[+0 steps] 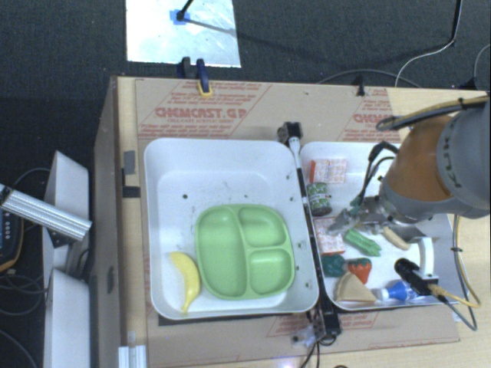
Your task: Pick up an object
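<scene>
I see a shiny silver sheet lying on the dark carpet beyond my bench, a blue clamp at the printed cardboard board's far edge, and black cables.

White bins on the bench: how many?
2. The left shallow white bin holds a green divided plastic tray and a yellow banana. The right shallow white bin lies partly under the grey arm.

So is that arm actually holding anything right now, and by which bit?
It cannot be told. The gripper hangs low in the right bin, just beside a green toy and a small dark can, but nothing shows plainly between its fingers.
</scene>
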You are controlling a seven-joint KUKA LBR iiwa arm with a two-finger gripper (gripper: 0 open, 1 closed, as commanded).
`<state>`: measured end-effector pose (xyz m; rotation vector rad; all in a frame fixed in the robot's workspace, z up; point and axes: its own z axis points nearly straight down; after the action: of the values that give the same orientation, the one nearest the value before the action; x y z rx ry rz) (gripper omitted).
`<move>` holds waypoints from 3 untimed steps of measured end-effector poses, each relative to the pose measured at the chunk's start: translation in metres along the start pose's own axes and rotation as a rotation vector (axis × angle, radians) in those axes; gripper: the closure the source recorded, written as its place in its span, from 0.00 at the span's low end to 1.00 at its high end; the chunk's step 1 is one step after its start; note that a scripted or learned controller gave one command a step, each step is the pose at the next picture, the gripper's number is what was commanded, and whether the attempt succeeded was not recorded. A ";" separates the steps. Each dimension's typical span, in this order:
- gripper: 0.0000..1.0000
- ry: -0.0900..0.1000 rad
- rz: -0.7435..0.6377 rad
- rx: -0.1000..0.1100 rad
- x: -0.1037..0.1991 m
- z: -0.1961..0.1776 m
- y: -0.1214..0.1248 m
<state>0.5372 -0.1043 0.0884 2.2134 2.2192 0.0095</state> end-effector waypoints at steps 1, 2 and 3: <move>1.00 0.000 0.001 -0.005 0.000 -0.011 0.002; 0.00 -0.001 0.001 -0.006 -0.001 -0.012 0.002; 0.00 0.000 0.002 0.008 -0.029 0.004 0.034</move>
<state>0.5712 -0.1337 0.0844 2.2193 2.2208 0.0008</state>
